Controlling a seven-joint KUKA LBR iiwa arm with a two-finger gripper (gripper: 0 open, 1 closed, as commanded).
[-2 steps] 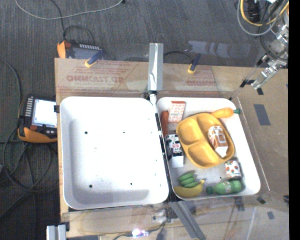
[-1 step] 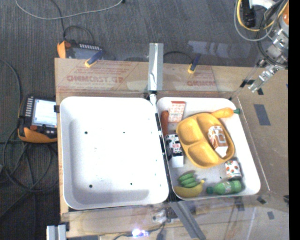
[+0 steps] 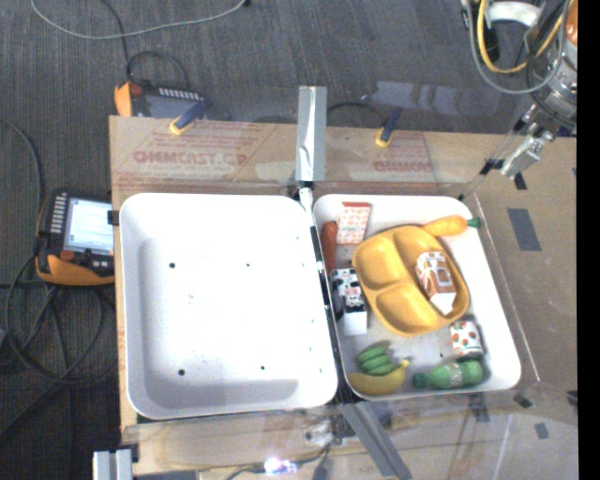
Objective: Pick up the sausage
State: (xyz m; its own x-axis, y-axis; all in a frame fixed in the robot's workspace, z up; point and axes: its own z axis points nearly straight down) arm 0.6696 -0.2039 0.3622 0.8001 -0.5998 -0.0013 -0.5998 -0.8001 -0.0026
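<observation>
Near edge of right bin (image 3: 506, 380): banana (image 3: 380, 380), green veg beside it. Further in, sausage (image 3: 329, 246) lies lengthwise tight vs the bin's left wall, just beside yellow divided tray (image 3: 389, 281). Best approach imo: come straight down, fingers across its short axis, wall side gets little room. Gripper (image 3: 527, 150) hovers far top right, off the bins; can't tell its opening.

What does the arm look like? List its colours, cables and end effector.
The grey metallic arm carries an orange band above its silvery wrist. Looped yellow and black cables run alongside it, around a white fitting. The slim pale-grey end effector has darker parts at its lower end.
</observation>
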